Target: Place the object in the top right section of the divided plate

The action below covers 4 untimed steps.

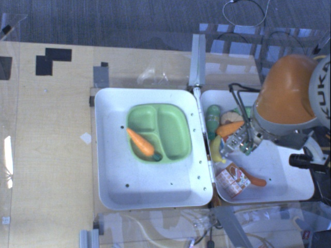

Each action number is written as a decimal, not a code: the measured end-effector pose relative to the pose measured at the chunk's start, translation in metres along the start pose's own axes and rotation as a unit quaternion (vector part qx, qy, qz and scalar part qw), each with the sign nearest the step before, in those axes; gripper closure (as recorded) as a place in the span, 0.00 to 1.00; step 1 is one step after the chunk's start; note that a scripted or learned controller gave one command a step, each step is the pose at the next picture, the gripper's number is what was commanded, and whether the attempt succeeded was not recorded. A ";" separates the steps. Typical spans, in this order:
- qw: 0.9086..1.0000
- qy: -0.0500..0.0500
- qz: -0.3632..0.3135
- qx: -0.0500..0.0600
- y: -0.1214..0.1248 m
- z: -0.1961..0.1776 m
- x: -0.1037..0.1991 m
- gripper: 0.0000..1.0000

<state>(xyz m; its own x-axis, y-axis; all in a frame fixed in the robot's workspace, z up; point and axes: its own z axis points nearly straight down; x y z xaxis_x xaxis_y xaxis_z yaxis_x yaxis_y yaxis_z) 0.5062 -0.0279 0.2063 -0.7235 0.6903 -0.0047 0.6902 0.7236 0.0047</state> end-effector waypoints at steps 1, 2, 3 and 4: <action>0.999 0.000 -0.044 0.000 -0.061 0.066 -0.049 1.00; 0.983 -0.002 -0.186 -0.001 -0.028 -0.020 -0.092 1.00; 0.975 -0.001 -0.221 0.000 -0.023 0.013 -0.073 1.00; 0.972 -0.001 -0.235 -0.001 -0.023 -0.009 -0.030 1.00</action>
<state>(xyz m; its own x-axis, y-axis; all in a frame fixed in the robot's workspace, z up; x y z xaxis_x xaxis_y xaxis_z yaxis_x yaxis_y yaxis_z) 0.5120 -0.0651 0.2154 -0.9592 0.2826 -0.0081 0.2826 0.9592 0.0029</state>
